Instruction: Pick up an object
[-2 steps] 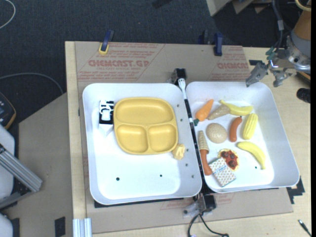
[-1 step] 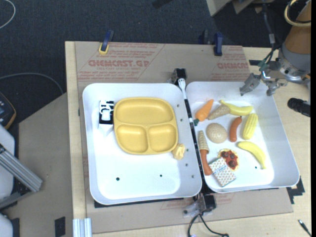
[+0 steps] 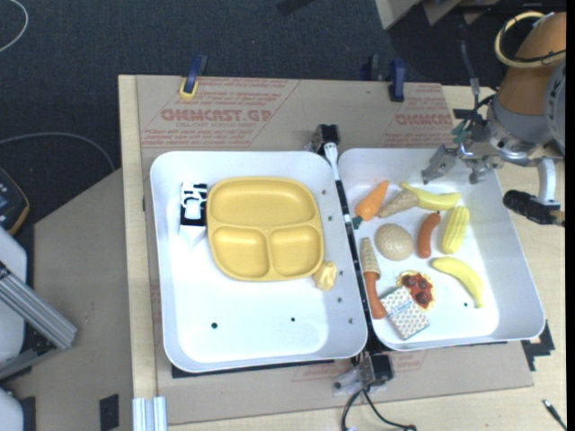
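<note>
Left of the orange carrot lies a pale yellow divided plate in a white bin; right of the carrot, yellow corn, a yellow banana and a reddish sausage.

carrot: orange, tilted, just left of the bread roll and higher up
bread roll: round, tan, mid right bin
yellow banana: lies flat above the roll
corn cob: yellow, upright, right of the roll
sausage: red-orange, between roll and corn
second banana: below and right of the roll
pizza slice: red-topped, below the roll
wafer: checked, below the roll, beside the pizza slice
</note>
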Tool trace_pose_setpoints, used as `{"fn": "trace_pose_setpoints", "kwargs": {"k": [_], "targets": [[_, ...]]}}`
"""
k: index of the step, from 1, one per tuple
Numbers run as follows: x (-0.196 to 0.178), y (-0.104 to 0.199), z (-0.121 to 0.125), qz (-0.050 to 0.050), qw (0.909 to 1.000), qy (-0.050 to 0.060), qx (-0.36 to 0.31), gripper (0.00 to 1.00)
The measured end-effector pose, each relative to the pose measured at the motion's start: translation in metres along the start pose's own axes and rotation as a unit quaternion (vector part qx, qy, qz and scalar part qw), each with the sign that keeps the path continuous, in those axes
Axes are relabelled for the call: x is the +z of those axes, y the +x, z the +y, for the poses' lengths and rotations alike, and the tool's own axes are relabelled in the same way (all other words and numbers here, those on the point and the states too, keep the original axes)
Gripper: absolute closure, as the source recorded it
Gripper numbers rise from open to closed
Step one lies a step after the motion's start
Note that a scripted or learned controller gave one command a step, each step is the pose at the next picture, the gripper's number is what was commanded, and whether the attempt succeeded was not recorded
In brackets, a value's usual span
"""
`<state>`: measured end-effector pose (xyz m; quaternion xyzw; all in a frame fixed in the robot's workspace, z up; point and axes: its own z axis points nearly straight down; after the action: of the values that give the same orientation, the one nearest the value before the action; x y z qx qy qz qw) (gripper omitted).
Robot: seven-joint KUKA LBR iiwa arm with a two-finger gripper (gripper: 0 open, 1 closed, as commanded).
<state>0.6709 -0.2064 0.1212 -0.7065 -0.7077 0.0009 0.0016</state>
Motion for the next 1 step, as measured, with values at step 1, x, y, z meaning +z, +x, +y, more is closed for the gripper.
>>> {"fn": "trace_pose_setpoints", "kwargs": {"k": [1], "targets": [[0.0373,0.0021,0.0004,0.001,1.0000,0.000,0.000,0.00]]}}
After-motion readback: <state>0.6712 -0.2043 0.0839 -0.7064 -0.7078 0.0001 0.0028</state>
